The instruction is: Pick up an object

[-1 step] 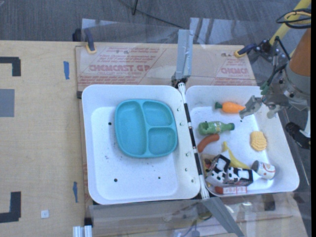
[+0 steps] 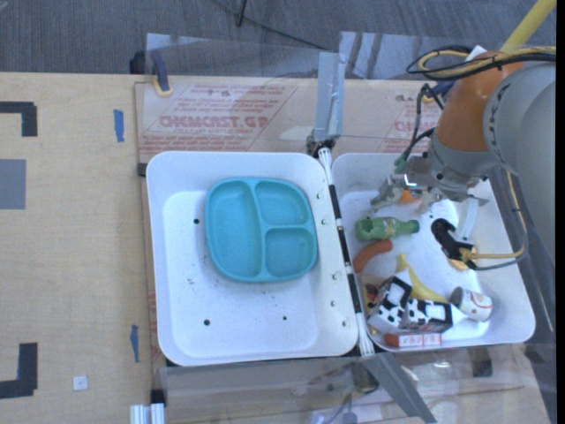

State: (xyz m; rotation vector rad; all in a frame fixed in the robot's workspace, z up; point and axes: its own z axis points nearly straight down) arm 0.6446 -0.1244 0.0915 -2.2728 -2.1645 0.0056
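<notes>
Pick not yet made; pincer (image 2: 408,190) lowered into right bin (image 2: 521,312), fingers spread and gripping nothing, just above green bottle (image 2: 386,229); bottle, banana (image 2: 422,280) and other toys lying loose; grasp and lift left.

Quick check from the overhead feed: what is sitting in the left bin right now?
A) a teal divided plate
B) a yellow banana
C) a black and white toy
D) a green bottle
A: the teal divided plate lies flat in the left bin, while the green bottle and the banana lie in the right bin.
</notes>
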